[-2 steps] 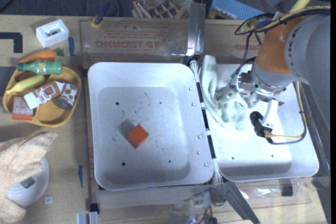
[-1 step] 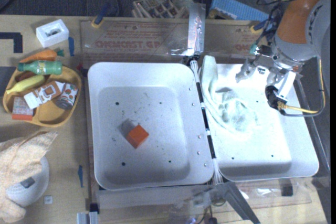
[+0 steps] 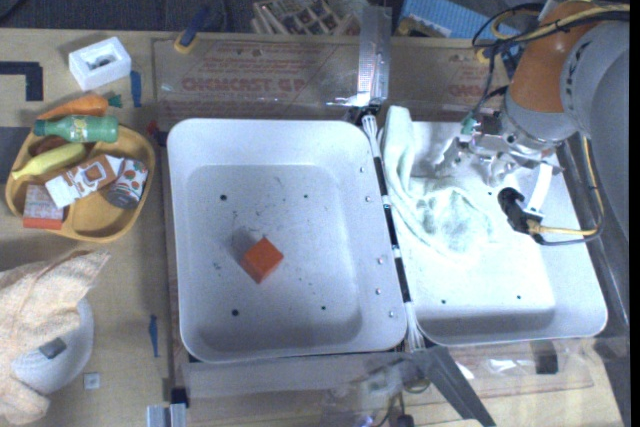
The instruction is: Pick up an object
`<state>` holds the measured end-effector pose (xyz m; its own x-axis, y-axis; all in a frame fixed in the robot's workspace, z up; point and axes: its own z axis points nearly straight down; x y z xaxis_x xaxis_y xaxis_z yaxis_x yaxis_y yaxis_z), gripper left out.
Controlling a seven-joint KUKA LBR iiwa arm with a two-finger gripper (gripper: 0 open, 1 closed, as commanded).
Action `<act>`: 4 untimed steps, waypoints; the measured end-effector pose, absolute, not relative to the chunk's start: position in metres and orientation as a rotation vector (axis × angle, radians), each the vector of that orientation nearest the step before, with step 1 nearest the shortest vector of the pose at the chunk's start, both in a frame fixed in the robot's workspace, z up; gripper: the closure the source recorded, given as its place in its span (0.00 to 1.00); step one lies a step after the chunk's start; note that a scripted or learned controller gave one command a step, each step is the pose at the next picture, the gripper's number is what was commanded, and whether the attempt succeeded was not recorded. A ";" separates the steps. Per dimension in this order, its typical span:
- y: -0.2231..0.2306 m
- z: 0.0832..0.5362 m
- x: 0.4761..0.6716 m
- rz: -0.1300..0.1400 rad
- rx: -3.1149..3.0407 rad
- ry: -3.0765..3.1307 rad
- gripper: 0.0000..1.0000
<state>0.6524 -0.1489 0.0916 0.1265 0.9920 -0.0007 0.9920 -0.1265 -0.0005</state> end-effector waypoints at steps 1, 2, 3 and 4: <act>-0.219 0.132 0.640 0.002 2.421 1.997 0.00; -0.188 0.171 0.592 -0.001 2.404 2.024 0.00; -0.138 0.231 0.571 0.001 2.415 2.007 0.00; -0.110 0.095 0.611 0.003 2.371 2.057 0.00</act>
<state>0.6114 -0.1102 0.0949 0.1411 0.9900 -0.0003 0.9900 -0.1411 0.0029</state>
